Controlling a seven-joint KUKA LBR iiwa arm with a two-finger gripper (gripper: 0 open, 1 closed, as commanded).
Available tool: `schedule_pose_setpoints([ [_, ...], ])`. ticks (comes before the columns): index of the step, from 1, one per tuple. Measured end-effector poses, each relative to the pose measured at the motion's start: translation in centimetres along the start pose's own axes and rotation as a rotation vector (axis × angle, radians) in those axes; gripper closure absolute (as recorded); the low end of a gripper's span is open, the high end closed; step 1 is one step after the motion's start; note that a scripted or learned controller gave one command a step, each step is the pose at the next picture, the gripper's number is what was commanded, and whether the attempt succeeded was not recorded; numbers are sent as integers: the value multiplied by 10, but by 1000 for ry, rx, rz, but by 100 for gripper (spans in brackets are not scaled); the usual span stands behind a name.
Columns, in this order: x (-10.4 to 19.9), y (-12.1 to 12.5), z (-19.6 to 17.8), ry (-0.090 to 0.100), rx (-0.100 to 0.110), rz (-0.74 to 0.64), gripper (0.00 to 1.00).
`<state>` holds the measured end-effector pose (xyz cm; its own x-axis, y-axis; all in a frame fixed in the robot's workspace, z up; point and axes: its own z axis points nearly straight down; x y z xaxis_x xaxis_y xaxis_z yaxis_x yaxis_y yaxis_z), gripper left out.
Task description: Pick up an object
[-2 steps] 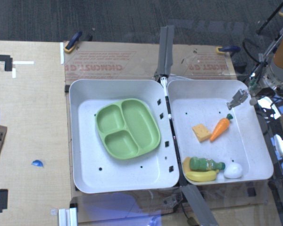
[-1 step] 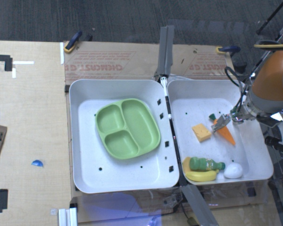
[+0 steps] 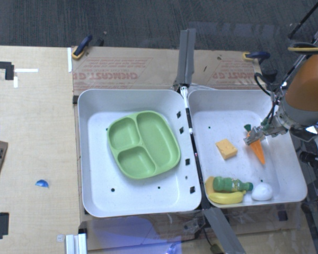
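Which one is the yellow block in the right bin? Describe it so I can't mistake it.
Look in the right bin, near its middle, left of the carrot at the gripper. The yellow block lies alone there: a small squarish sponge-like chunk, unlike the curved banana along the near wall.

A smooth, glossy plastic finish is shown by the green divided plate (image 3: 143, 144) and both white bins (image 3: 90, 157). Pale matt wood is seen on the bench (image 3: 32, 126).

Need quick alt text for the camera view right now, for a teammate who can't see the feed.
The end effector sits at the top of an orange carrot in the right bin, which also holds a yellow block, a green bottle, a banana and a white ball. The left bin holds a green divided plate.
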<state>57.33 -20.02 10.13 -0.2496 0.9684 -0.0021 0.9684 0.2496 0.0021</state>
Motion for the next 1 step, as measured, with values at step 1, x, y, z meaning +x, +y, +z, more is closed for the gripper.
schedule_pose_setpoints([
  [1,81,40,-129,1,4,164,100],
])
